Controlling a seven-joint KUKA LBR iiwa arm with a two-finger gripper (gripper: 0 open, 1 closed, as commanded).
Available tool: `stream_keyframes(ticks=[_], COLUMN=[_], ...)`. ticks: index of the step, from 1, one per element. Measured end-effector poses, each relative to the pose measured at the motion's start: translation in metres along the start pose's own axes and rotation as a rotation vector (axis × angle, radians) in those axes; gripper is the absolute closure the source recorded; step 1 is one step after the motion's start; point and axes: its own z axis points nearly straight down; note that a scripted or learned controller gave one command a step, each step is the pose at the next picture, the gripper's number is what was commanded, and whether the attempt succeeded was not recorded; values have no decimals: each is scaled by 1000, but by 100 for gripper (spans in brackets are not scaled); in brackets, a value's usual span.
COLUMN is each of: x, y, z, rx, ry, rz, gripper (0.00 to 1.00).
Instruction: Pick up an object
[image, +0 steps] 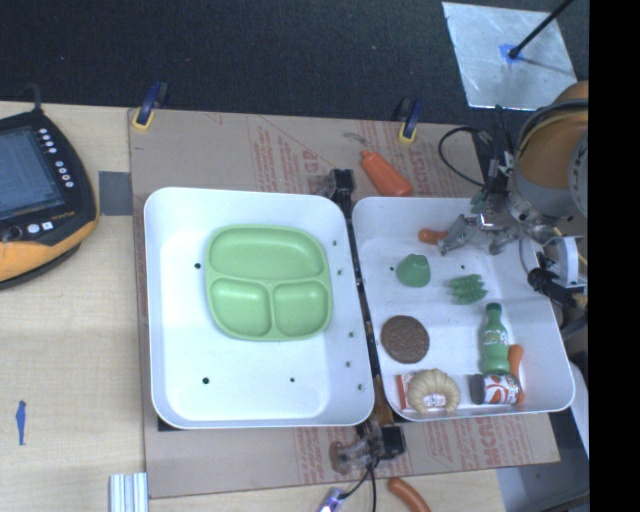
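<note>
The right bin (560, 340) holds several small items: a green cup-shaped piece (412, 270), a green leafy piece (466, 290), a brown round patty (405, 338), a green bottle (493, 338), a bagel (433, 391) and a small can (496, 390). A short orange piece (432, 236) lies near the bin's far wall. My gripper (478, 232) hangs low over the far part of this bin, just right of the orange piece. It is open, with nothing between its fingers.
The left bin (175, 300) bears a green divided plate (268, 281). An orange carrot (385, 175) lies on the cardboard beyond the bins, and another orange item (410, 493) lies at the near edge. A teach pendant (40, 200) rests at far left.
</note>
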Motion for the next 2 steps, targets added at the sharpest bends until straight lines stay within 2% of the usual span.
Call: stream_keyframes(ticks=[1,2], x=[35,33], y=[-69,-69], z=[0,-11], rx=[1,2], ry=[-2,-4], rz=[0,-4], gripper=[0,100])
